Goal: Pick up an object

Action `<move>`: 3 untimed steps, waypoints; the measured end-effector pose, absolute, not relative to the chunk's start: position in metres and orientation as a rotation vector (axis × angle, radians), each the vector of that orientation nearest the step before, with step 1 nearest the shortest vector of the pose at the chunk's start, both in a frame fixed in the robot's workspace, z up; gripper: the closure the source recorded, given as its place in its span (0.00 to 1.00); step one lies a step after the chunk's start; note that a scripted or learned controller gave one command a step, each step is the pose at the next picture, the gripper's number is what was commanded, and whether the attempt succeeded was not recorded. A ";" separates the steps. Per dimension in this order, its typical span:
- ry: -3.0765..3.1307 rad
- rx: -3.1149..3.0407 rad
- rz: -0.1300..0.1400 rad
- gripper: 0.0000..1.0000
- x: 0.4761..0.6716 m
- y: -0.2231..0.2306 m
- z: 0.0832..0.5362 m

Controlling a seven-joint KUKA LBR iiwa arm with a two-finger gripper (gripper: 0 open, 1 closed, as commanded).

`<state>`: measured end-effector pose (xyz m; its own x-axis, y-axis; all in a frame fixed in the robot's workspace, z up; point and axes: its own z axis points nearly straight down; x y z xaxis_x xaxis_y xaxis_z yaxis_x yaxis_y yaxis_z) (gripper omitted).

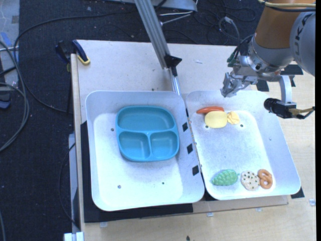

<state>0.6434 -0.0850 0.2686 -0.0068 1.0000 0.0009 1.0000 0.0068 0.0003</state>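
Note:
In the right bin point(281, 149) lie a yellow lemon-like toy point(216, 119), an orange-red carrot-like piece point(209, 109) just behind it and a small pale yellow piece point(233, 117) at its right. Near the bin's front edge sit a green leafy toy point(224, 177), a speckled cookie point(249, 180) and a pretzel point(265, 177). My gripper point(230, 88) hangs above the bin's back edge, up and to the right of the carrot piece, with nothing visible between its fingers.
The left bin point(100, 185) holds a blue three-compartment tray point(148, 133). A slanted metal pole point(153, 24) rises behind the bins. A black bracket with cable point(281, 107) sticks out to the right of the gripper. Cables lie on the dark floor around the bench.

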 end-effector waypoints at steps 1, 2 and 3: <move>-2.228 -2.212 0.001 1.00 0.636 -0.032 0.249; -2.230 -2.213 -0.002 1.00 0.641 0.018 0.246; -2.226 -2.214 0.002 1.00 0.627 0.062 0.234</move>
